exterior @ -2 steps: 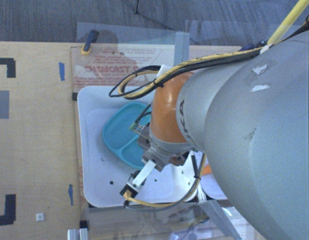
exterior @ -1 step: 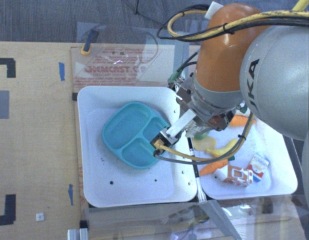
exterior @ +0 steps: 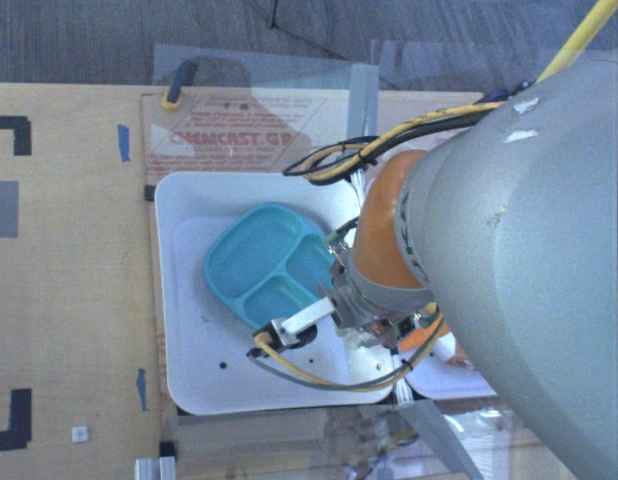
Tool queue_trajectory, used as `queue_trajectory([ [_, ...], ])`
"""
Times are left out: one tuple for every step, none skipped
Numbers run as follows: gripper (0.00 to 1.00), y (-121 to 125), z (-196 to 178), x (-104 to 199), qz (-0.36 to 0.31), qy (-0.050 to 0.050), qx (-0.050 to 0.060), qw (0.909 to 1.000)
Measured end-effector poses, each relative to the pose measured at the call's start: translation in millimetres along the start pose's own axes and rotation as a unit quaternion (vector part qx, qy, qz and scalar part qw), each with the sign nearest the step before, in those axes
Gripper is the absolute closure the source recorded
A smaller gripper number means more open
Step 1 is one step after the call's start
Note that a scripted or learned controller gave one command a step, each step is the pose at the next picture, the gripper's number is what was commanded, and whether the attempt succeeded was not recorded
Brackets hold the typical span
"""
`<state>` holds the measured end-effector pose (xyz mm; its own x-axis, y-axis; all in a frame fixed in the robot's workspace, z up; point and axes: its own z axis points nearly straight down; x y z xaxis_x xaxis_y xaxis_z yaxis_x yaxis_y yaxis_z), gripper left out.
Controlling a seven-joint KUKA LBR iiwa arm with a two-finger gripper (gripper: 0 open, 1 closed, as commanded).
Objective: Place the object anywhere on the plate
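- gripper [exterior: 364,336] low over the white bin [exterior: 179,268], fingers hidden by my wrist, can't tell open/shut
- teal plate [exterior: 259,263] just left of it

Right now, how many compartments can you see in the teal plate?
3: on the teal plate, one large section at upper left and two smaller ones at lower right. The arm covers the plate's right edge, so more may be hidden.

Plate [exterior: 259,263] lying in the left bin [exterior: 189,368], arm [exterior: 509,238] reaching in from the right over both bins, bench [exterior: 69,298] beneath
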<state>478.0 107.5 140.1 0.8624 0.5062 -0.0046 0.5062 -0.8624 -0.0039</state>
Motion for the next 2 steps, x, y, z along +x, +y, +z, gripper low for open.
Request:
queue_trajectory([
  [1.0, 30, -43, -11, -0.095, 0.001, -0.001, 0.9954],
  [1.0, -19, -13, 11, -0.047, 0.0, 0.0, 0.9989],
])
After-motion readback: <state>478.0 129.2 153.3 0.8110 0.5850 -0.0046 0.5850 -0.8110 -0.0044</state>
